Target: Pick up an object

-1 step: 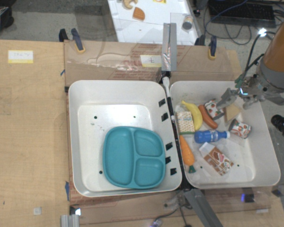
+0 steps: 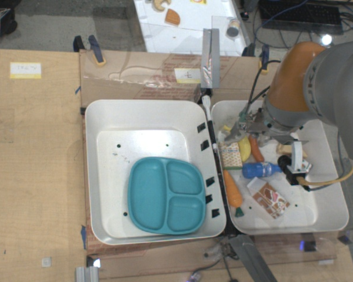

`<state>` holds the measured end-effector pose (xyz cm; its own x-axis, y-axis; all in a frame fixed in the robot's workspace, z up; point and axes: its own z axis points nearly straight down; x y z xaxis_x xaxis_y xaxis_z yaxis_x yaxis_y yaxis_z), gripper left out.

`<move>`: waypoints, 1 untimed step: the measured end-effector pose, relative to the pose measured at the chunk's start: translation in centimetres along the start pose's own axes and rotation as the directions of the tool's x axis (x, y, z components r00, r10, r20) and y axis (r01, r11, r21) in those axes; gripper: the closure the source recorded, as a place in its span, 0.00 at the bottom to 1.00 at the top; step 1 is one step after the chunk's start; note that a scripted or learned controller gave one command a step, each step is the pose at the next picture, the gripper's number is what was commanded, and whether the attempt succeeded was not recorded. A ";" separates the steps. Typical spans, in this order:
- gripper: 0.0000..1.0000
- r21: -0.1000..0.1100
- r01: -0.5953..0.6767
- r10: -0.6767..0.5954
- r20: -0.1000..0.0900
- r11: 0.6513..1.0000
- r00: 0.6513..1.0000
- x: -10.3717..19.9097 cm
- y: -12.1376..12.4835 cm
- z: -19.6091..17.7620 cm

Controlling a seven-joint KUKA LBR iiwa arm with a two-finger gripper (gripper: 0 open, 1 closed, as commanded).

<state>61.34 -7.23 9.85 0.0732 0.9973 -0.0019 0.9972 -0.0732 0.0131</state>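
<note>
The right bin (image 2: 332, 216) holds several items. Among them are a yellow banana-like piece (image 2: 245, 150), a red-orange sausage-shaped piece (image 2: 256, 150), a blue bottle (image 2: 260, 170) lying on its side, an orange carrot (image 2: 233, 191), a small patterned box (image 2: 230, 156) and a brown snack packet (image 2: 271, 200). My gripper (image 2: 243, 131) hangs low over the bin's far left part, just above the yellow piece and the box. The wrist and its cables cover the gripper's tip.
The left bin (image 2: 100, 157) holds a teal divided plate (image 2: 166, 195). A black-clipped divider wall (image 2: 212, 157) separates the bins. The grey arm with its orange band (image 2: 294, 69) spans the right bin's far right side. A cable loops over that bin's right rim (image 2: 326, 181).
</note>
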 end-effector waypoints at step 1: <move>1.00 -0.014 -0.008 0.008 0.008 1.000 1.000 -0.7 0.4 -1.6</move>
<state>61.65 -7.96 11.45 0.0816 0.9966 -0.0096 0.9963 -0.0813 0.0276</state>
